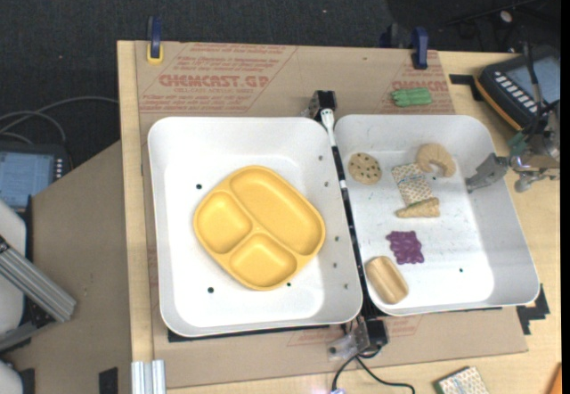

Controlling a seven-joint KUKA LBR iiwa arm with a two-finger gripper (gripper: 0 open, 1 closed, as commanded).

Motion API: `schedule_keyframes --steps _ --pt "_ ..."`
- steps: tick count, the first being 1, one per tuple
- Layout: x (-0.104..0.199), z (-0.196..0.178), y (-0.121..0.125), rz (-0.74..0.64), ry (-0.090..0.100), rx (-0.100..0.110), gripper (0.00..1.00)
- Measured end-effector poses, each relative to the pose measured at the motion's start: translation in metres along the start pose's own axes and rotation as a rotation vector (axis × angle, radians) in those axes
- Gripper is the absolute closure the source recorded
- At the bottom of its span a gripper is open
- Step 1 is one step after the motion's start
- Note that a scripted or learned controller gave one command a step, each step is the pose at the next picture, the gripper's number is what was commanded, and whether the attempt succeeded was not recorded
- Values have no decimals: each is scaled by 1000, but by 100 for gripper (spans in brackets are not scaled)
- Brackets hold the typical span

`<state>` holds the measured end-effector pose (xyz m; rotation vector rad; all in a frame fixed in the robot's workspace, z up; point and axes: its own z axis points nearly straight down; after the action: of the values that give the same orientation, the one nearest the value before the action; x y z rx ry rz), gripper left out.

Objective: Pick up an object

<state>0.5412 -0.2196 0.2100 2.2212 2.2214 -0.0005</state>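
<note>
Pincer (488,171): grey, at the right edge of the right bin (499,281), low over its rim, reaching in from the right; nothing between its fingers; whether spread or pressed together cannot be told. Nearest item: croissant (435,159), tan, curled, in the bin's upper part, just left of the pincer and apart from it. Below the croissant: waffle (411,182), pale and gridded, with a cone (419,209) touching its lower edge. Left of these: cookie (363,168), round with dark chips, near the bin's left wall. Lower middle: grapes (406,246), purple cluster. Lower left corner: bun (386,279), oblong, tan. Left bin (178,294): yellow tray (257,226), three compartments, lying at a slant in the middle. Counter (134,232): green piece (411,97) above the right bin.
</note>
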Motion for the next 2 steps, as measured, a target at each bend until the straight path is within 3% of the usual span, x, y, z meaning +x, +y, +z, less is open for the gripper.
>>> schedule_keyframes --steps 1,2 --pt "26 122 36 -2 4 2 0" --pt "58 121 93 -5 -2 -10 0"
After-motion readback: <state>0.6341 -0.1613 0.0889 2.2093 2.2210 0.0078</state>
